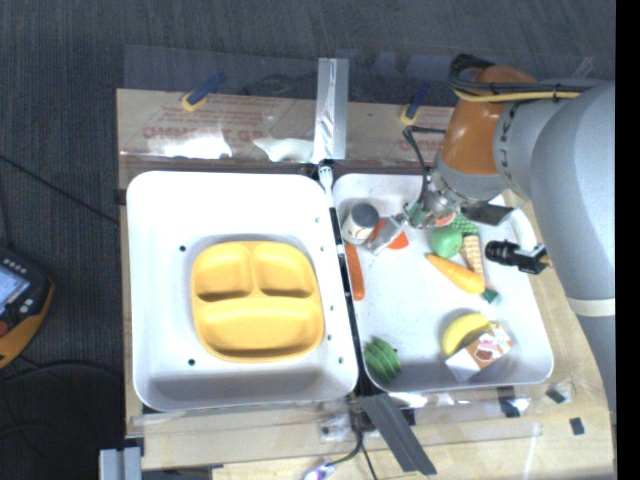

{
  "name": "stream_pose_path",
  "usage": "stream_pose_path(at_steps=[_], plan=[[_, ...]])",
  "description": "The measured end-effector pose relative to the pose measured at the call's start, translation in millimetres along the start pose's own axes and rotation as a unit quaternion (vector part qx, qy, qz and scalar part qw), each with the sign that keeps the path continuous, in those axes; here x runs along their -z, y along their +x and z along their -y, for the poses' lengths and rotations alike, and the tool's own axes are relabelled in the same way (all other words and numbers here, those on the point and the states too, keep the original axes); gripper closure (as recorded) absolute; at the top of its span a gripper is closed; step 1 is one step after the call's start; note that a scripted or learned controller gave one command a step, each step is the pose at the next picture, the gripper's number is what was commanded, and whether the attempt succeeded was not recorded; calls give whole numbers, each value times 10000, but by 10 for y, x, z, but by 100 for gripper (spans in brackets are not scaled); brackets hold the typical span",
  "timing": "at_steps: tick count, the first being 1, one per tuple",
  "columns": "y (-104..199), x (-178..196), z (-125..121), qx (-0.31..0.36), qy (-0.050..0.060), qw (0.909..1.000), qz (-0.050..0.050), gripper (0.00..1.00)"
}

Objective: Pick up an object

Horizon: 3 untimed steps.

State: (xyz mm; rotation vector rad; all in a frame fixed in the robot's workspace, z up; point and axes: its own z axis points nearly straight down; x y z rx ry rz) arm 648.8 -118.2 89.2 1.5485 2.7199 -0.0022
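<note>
Gripper (432, 211) is low in right bin (520, 368); jaws state I cannot tell. Green toy (446, 239) is just below it, carrot (455, 272) further below.

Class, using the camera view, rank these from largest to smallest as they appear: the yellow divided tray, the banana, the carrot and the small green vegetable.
1. yellow divided tray, by far.
2. banana and carrot: look alike, unranked.
3. small green vegetable.

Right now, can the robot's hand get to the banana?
Probably yes. The banana lies uncovered near the front of the right bin, only a small carton touching it. The hand is over the same bin, farther back.
</note>
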Motion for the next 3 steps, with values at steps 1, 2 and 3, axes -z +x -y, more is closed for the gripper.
stream_pose_path(at_steps=[1,2,3], plan=[[-137,11,915,628,-4,9980,-2,0],[-139,116,896,633,-21,9980,13,100],[811,1323,659,-7,25,10000,-52,100]])
